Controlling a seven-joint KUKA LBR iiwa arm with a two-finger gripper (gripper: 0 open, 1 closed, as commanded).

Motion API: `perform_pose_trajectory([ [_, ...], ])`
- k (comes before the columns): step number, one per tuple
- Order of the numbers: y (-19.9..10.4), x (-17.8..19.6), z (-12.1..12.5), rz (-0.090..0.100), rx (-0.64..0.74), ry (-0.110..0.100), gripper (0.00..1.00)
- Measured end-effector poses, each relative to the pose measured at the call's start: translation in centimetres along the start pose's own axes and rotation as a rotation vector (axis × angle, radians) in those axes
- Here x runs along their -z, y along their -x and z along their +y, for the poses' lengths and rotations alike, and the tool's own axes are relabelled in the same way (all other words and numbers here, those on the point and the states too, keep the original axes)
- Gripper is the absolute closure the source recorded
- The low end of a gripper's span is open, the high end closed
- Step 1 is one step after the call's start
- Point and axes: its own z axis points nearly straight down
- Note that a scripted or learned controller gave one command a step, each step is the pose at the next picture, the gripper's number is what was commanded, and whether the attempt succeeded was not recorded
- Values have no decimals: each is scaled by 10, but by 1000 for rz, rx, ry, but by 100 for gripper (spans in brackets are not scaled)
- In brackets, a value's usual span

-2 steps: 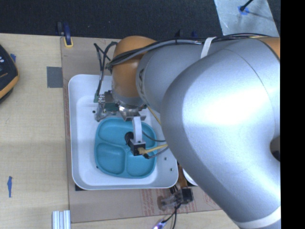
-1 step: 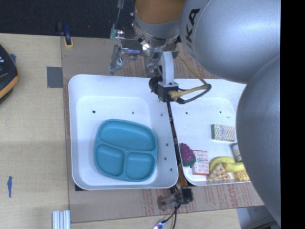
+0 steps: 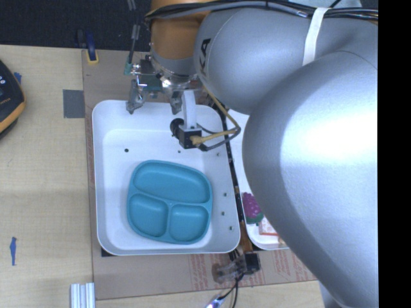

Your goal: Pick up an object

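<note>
A blue divided plate (image 3: pixel 169 200) with three compartments lies flat in the left white bin (image 3: pixel 109 172), towards its front. My gripper (image 3: pixel 154 102) hangs over the bin's far rim, well behind the plate and apart from it. Its two fingers (image 3: pixel 133 101) stand spread, open, with nothing between them. The grey arm with its orange band reaches in from the right and hides most of the right bin.
In the visible strip of the right bin (image 3: pixel 257 239) lie a purple object (image 3: pixel 249 205) and a small green and red item (image 3: pixel 258 220). A yellow and black device (image 3: pixel 8 101) sits at the bench's left edge. A grey tape patch (image 3: pixel 74 102) lies left of the bin.
</note>
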Motion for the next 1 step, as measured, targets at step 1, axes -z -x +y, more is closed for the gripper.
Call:
perform_pose_trajectory([
  [1,19,-133,1,0,-5,2,0],
])
